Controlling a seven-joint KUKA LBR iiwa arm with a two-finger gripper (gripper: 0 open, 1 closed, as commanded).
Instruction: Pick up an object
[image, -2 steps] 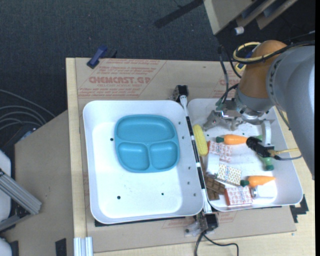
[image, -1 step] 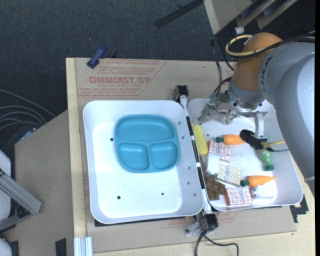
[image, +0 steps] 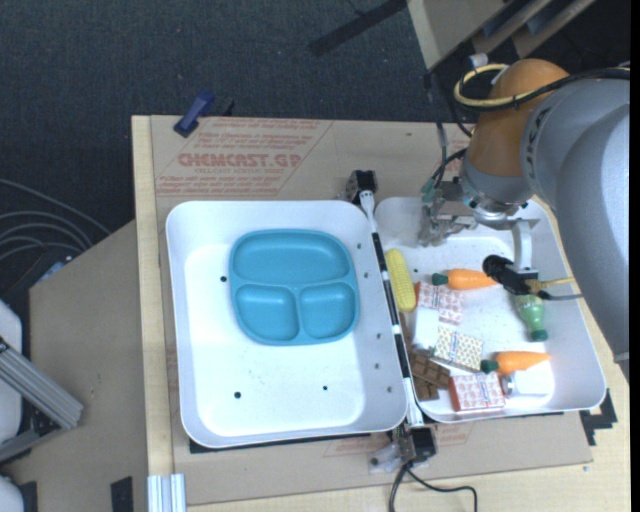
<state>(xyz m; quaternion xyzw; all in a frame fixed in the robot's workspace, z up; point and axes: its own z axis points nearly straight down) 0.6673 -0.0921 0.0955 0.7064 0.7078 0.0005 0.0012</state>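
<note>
Nearest the camera, a red-and-white packet (image: 478, 392) lay at the right bin's (image: 578, 375) six o'clock edge, a carrot (image: 518, 360) just beside it at two o'clock. My pincer (image: 449, 222) hung at that bin's eleven o'clock corner; whether it held anything I cannot tell. Corn (image: 401, 279) lay along its nine o'clock wall. A blue tray (image: 293, 284) sat in the left bin (image: 200, 390).

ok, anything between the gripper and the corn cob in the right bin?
Nothing visible does. The gripper sits over the far end of the right bin; the corn cob lies along the bin's left wall, with bare white floor between them. The nearer carrot lies off to the side of that path.
</note>
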